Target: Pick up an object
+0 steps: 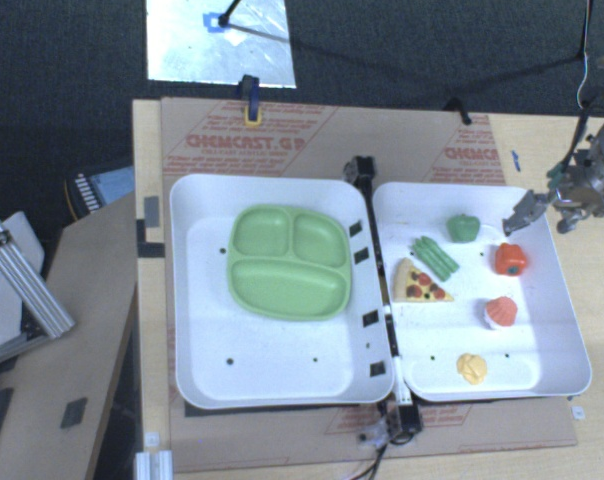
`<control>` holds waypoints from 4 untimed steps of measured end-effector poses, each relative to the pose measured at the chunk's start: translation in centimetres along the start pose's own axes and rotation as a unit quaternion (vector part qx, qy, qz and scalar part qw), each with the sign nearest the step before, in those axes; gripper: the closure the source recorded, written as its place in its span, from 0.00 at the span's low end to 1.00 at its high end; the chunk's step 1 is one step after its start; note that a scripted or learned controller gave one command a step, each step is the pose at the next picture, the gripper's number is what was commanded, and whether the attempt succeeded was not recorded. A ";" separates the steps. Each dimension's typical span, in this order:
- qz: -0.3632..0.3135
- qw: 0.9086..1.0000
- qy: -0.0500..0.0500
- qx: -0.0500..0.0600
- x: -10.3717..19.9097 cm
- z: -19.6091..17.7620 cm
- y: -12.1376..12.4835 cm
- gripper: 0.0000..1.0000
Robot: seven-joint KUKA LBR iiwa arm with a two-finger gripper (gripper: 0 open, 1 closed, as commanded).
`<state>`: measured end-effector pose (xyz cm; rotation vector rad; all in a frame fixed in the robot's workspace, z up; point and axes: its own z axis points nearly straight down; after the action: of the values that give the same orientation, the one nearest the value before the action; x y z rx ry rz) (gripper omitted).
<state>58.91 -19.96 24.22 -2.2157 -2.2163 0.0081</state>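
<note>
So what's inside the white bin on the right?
The right bin holds toy food: a green pepper, a bean bundle, a pizza slice, two red pieces and a yellow piece. Nothing looks covered.

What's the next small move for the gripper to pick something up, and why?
Probably a short drop toward the red pepper. The gripper hangs above the right bin's far corner with nothing between its fingers, and that pepper lies closest, just below it in the view, apart from the green pepper.

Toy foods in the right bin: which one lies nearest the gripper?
The red-orange pepper, just below the gripper near the bin's far right side. The green pepper lies further left; the rest lie lower.
</note>
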 end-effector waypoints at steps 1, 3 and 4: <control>-0.002 1.000 -0.001 -0.005 0.1 -0.7 0.2 0.00; -0.001 1.000 -0.001 -0.003 -0.4 11.5 0.5 0.00; -0.002 1.000 -0.004 -0.015 -0.5 13.1 1.1 0.00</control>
<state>59.89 -20.47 11.10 -2.2308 -2.2400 -0.0156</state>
